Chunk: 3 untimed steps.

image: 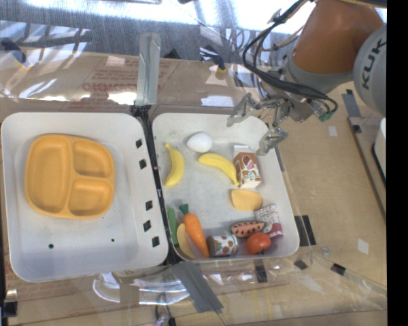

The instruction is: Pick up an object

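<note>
In the camera view the claw (257, 124) hangs wide open with nothing between its fingers, over the far right corner of the right bin (289, 206). Just below it stands a small carton (247, 169) beside a banana (217, 166), with a white egg (199, 142) to its left. Well beyond these lies a carrot (195, 233), and a yellow tray (69, 176) sits far left in the left bin (13, 246).

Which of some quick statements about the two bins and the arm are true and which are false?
1. The yellow divided tray lies in the left bin. True.
2. Two bananas lie in the right bin. True.
3. The white egg sits in the left bin. False: it lies in the right bin, near the far wall.
4. The carrot is held by the gripper. False: it lies in the right bin's near corner, while the gripper is above the far right corner, nothing between the jaws.
</note>
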### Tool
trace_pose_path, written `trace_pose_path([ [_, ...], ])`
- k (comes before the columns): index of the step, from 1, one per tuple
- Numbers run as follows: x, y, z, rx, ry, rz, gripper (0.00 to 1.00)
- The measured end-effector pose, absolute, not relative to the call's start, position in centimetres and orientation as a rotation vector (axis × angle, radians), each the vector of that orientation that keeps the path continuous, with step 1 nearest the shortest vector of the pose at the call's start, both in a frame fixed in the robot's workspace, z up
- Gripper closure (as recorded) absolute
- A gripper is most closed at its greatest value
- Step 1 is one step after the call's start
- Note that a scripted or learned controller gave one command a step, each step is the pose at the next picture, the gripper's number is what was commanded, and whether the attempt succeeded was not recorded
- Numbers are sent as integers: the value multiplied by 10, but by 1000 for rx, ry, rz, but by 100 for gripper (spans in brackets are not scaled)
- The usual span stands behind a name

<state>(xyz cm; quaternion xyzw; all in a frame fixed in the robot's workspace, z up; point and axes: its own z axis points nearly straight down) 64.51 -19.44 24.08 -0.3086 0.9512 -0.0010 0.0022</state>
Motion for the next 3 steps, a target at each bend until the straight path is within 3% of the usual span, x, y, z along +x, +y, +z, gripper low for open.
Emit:
trace_pose_path([
  [1,652,-191,95,-722,3053,-3,0],
  [2,615,-210,96,-852,3016,-6,0],
  [3,619,-202,108,-863,3005,6,100],
])
